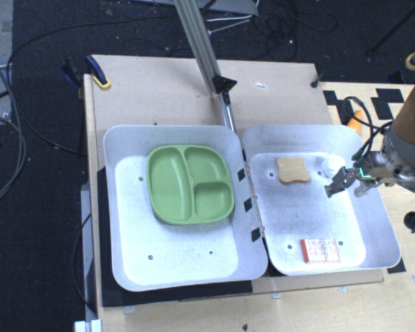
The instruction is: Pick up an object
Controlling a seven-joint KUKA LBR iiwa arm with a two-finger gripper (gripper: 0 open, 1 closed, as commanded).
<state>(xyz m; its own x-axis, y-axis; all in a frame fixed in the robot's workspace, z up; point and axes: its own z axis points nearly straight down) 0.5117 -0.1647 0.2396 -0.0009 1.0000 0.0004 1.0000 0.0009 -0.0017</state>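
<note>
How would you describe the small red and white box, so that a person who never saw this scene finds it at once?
Look at the right bin, the one the arm reaches over. The box lies flat near that bin's front edge, far from the pincer. Its red and white print and straight edges set it apart from the tan bread slice at the back of the same bin.

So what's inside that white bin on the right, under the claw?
The right bin holds a tan bread-like piece and a small red-and-white packet. The claw covers a patch of the bin floor.
</note>
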